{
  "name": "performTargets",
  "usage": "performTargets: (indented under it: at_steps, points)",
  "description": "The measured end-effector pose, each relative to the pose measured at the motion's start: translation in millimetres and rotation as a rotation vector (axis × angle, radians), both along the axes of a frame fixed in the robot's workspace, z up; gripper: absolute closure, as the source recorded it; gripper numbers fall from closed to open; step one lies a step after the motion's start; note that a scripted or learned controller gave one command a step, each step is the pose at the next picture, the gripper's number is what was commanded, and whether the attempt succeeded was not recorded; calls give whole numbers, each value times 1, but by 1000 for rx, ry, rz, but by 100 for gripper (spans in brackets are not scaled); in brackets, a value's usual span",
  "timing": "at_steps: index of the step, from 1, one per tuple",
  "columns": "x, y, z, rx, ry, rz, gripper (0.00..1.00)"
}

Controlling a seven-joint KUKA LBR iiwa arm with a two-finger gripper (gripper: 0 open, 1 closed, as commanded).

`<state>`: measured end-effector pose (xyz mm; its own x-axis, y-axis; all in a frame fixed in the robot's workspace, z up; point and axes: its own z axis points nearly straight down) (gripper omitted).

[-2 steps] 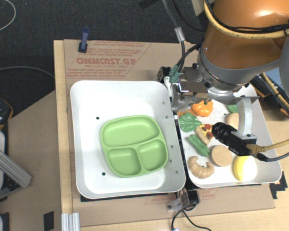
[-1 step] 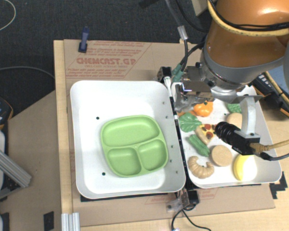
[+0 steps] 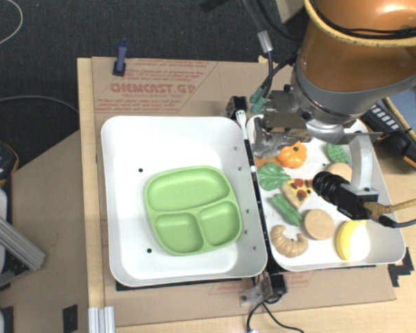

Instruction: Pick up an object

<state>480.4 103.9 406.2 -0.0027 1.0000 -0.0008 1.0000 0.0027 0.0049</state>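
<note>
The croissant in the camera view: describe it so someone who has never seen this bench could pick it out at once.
Find the right-hand white bin, the one crowded with toy food under the arm. Along its near edge lies the croissant, a tan, ridged, curved piece beside the round beige biscuit. The ridged crescent shape sets it apart from the smooth yellow lemon farther right.

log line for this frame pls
arm: over right bin | gripper: low at its far-left corner, near orange toy | grasp: unconfirmed | left bin: green tray
</note>
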Motion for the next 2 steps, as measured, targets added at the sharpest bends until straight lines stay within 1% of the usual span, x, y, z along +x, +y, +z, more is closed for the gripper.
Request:
performTargets:
  at_steps: [1,2]
  points:
    - [1,0,10,0,-2,1,100]
    - [20,-62,-94,-2,15,-11,100]
